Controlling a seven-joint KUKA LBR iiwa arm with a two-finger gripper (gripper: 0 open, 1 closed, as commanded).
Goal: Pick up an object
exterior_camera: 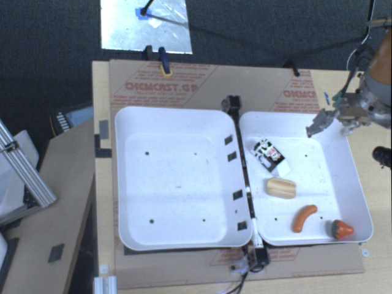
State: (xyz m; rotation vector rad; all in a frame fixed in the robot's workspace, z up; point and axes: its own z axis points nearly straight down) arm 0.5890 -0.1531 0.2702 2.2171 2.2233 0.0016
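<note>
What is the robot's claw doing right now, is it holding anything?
Gripper: over the far right corner of the right bin, nothing between its fingers; whether it is open or shut cannot be told.

— What sort of place is this?

— A robotics lab, by the look of it. Two shallow white bins (177, 176) sit side by side on a plywood bench (104, 164) lined with a printed cardboard sheet (184, 81).

— Anything else?

— A grey robot arm (373, 90) reaches in at the right, an aluminium extrusion (24, 170) lies at the left, a foil-like square (147, 17) is laid on dark carpet (49, 41), and cables (245, 265) gather at the bench's front edge.
</note>
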